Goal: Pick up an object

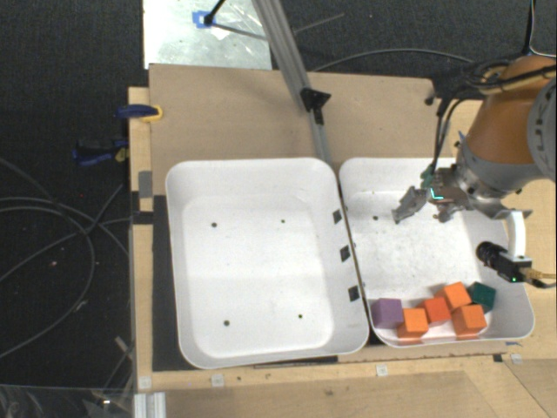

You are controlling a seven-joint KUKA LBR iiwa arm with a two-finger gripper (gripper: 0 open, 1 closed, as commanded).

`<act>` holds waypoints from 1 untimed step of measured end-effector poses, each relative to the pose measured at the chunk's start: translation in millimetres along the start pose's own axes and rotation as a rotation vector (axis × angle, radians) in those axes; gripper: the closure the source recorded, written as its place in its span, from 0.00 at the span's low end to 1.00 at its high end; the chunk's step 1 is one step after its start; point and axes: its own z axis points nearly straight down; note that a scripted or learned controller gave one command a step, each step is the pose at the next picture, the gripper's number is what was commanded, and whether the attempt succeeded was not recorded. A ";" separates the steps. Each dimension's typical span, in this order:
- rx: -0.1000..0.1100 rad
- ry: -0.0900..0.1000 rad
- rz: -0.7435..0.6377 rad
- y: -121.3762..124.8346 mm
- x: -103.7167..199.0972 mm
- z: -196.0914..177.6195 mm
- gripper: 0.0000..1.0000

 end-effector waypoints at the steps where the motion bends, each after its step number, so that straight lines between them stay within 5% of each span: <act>1: 0.000 0.000 0.000 0.0 0.0 0.0 0.00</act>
